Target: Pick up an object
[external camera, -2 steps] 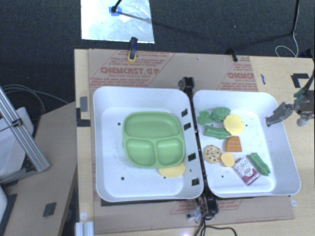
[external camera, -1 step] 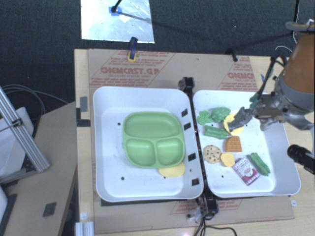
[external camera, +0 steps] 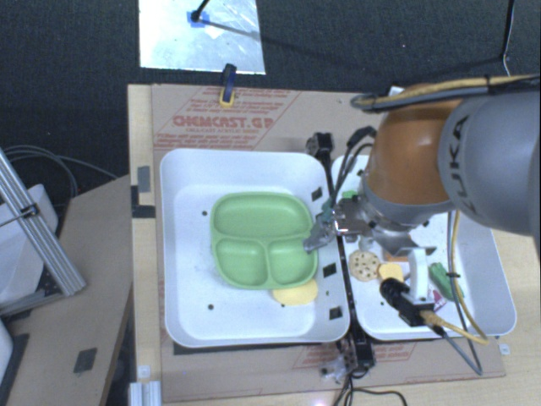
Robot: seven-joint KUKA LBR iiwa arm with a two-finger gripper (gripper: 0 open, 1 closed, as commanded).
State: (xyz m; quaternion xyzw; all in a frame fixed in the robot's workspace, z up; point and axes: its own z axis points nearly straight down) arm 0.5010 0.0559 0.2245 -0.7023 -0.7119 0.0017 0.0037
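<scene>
**A:** Nearest you, the arm's grey body and orange band (external camera: 410, 163) hang over the right-hand bin (external camera: 499, 311), covering most of it. Below the wrist you can see a round speckled cookie (external camera: 364, 266), a yellow piece (external camera: 391, 271) just beside it and a green piece (external camera: 439, 275) near the cables.

**B:** And the gripper?

**A:** The gripper (external camera: 321, 233) sits at the divide between the bins, touching or just over the right rim of the green divided plate (external camera: 260, 238). You can't tell whether it is released or clenched; nothing shows in it.

**B:** What should I worry about?

**A:** Likely the plate. If the tip comes down on that rim, you may tip or shove the plate instead of lifting it, and it looks too broad for a clean pinch. A flat yellow piece (external camera: 294, 293) pokes out from under the plate's near edge; you could drag it along. Farther off, the left-hand bin's (external camera: 182, 227) wall could catch a sliding plate.
</scene>
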